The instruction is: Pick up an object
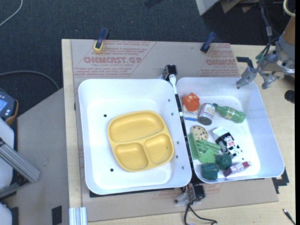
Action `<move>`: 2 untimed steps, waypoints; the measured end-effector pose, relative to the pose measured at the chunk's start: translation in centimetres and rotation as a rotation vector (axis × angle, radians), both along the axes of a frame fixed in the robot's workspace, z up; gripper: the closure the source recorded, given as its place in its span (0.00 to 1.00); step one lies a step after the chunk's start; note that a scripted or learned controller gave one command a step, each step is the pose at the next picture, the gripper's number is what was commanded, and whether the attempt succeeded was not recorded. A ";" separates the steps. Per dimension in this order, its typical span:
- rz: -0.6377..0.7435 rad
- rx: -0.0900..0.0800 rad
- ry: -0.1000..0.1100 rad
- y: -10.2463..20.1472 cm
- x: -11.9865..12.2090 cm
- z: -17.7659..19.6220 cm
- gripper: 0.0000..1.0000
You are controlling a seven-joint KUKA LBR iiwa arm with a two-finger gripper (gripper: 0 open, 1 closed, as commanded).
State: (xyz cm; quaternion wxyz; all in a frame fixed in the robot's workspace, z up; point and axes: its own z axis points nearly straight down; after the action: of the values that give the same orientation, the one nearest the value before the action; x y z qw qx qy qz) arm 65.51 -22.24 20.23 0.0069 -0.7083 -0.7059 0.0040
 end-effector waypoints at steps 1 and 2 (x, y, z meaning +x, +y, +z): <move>0.003 -0.004 -0.015 0.0 0.3 1.0 0.00; 0.006 -0.003 -0.010 0.1 0.9 -5.2 0.00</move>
State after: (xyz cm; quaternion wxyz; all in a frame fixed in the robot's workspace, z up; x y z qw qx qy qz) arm 66.39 -22.10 15.03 0.0023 -0.7063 -0.7079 0.0014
